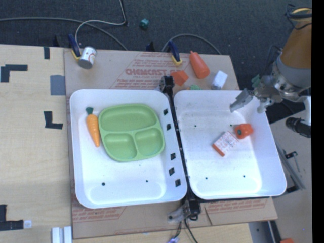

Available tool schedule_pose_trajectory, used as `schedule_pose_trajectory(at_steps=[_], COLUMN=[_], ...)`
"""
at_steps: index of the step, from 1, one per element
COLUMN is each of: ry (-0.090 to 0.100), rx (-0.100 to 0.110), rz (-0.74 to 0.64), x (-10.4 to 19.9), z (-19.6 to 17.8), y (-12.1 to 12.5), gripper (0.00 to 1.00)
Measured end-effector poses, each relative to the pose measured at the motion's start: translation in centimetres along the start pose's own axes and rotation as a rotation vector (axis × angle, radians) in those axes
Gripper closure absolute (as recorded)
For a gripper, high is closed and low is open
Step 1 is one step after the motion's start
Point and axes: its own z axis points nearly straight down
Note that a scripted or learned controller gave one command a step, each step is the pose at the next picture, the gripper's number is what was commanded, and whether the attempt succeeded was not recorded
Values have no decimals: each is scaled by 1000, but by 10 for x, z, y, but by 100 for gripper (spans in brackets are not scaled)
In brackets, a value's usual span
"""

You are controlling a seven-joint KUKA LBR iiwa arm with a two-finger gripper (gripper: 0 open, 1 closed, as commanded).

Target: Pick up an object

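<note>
In the right bin lie a small orange-red toy vegetable with a green stem and, just left of it, a white and red packet. The left bin holds a green divided plate with a toy carrot beside its left edge. My gripper hovers over the right bin's far right corner, above and slightly right of the orange-red vegetable. Its two fingers are spread apart, open, with nothing between them.
Behind the bins on the cardboard sit an orange toy, a smaller orange piece, a white cube and a small can. Blue clamps and cables run along the back edge. A black hinge strip divides the bins.
</note>
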Motion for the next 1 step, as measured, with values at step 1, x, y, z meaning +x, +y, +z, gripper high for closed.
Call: schedule_pose_trajectory(at_steps=[1], ry=[2], rx=[-7], rz=[-1], x=[52], z=[144], y=[-42], gripper=[0])
